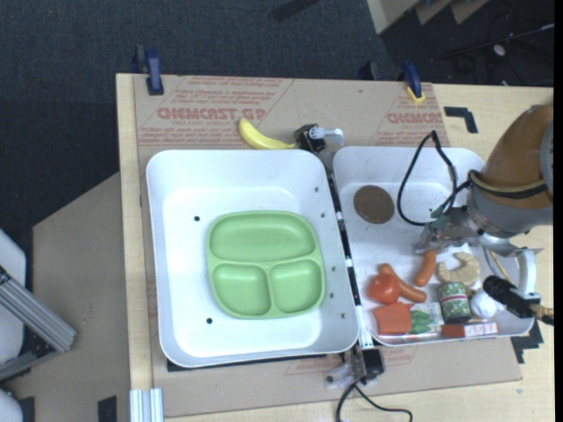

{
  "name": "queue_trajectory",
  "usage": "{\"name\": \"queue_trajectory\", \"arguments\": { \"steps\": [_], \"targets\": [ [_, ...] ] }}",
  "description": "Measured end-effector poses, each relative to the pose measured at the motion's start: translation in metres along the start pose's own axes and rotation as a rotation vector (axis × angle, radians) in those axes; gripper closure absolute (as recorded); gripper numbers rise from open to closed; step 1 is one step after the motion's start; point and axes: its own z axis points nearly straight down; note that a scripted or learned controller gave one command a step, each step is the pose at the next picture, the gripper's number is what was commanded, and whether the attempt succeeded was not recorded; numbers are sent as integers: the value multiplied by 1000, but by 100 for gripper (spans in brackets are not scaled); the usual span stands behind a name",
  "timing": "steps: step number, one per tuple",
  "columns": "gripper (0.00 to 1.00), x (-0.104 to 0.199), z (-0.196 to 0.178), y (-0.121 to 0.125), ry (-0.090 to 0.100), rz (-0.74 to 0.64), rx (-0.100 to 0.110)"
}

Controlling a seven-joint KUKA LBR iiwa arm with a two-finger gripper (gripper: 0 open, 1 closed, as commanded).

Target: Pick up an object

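Evidently hunting a pick, the end effector (437,236) hangs low at the frame's right over the right bin (387,161), just above an orange sausage (426,268); its grip I cannot tell.

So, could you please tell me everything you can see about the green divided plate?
The green divided plate is pale green, apparently smooth plastic, a rounded rectangle with three compartments: one long section along the far side and two smaller ones on the near side. It lies flat and upright, slightly skewed, near the middle of the left white bin. Nothing lies in its compartments, and it touches only the bin floor.
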Motion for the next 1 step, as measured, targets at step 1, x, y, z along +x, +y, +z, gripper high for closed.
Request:
{"name": "queue_trajectory", "arguments": {
  "steps": [1],
  "targets": [
    [100, 91, -96, 76, 0, -12, -14]
  ]
}}
